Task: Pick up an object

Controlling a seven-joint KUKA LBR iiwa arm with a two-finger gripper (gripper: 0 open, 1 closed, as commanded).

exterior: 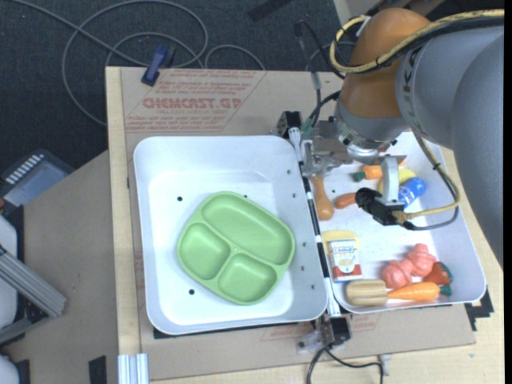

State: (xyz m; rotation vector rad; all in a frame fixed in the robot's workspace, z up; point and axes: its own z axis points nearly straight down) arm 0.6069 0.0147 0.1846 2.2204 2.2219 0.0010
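Because the camera looks down at a slant, the tabletop [200, 102] reads as a brown board carrying two shallow white bins side by side. The left bin [160, 166] holds a green divided plate [236, 246], lying flat near the bin's middle, well apart from the arm; it sits where nothing crowds it, but the arm is not over it.

The right bin [468, 282] holds the small things that the task could mean. Along its left wall lies a long tan piece [322, 200], and below that a small carton with a red and yellow label [344, 256]. At the near edge a bun-like piece [366, 293] touches a carrot [412, 292], with a pink lumpy toy [408, 266] just above them. Further back, a blue piece [412, 190] and a small orange piece [373, 172] lie close under the wrist.

The arm comes in from the right, its orange band [384, 50] above the wrist, and the hand [324, 157] hangs over the far left corner of the right bin, just above the upper end of the tan piece. That placing suggests the tan piece is the target. The wrist body hides the hand's working end, so I cannot tell whether it is apart or together, and nothing is visibly held.
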